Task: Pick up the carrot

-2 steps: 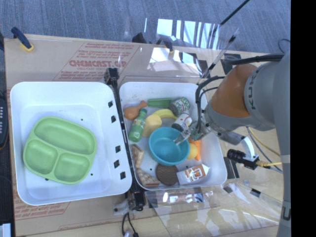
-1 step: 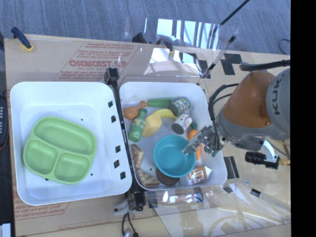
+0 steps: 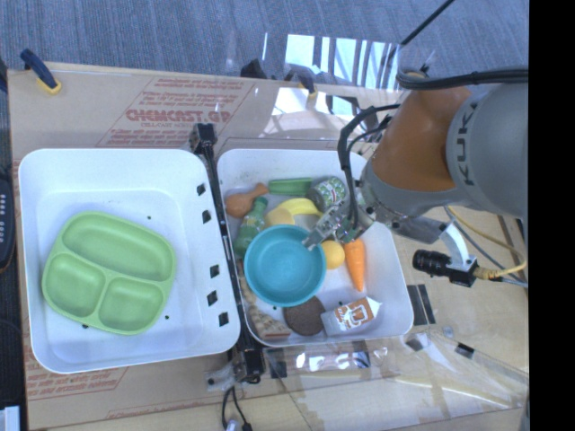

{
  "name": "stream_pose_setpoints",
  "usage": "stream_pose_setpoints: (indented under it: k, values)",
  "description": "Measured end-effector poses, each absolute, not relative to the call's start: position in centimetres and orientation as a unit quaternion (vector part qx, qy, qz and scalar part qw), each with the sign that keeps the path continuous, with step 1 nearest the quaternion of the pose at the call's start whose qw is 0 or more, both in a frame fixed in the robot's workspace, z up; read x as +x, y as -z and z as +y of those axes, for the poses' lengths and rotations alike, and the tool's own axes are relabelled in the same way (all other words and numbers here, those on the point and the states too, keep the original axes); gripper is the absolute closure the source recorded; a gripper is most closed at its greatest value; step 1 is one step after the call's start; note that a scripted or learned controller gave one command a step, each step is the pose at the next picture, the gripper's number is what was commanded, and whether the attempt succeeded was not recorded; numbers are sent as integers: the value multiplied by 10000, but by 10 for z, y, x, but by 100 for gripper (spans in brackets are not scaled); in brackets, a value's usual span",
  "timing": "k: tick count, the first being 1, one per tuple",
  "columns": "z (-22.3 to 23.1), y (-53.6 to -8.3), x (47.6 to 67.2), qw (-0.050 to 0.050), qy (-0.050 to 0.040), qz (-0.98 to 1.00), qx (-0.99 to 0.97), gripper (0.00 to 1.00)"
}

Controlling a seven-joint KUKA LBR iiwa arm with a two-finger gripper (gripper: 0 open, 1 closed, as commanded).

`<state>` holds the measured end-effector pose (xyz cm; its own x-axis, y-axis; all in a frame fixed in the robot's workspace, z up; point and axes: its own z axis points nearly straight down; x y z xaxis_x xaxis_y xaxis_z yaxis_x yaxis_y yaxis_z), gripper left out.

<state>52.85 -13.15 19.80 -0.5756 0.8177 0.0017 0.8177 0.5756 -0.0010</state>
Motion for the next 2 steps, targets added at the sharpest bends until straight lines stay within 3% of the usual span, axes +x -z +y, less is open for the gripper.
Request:
stream_pose_setpoints:
  k: [1, 2]
  values:
    - [-200, -119, 539, 7, -4, -9630, -2696, 100]
    - [-178, -208, 529, -7, -8, -8954, -4454, 100]
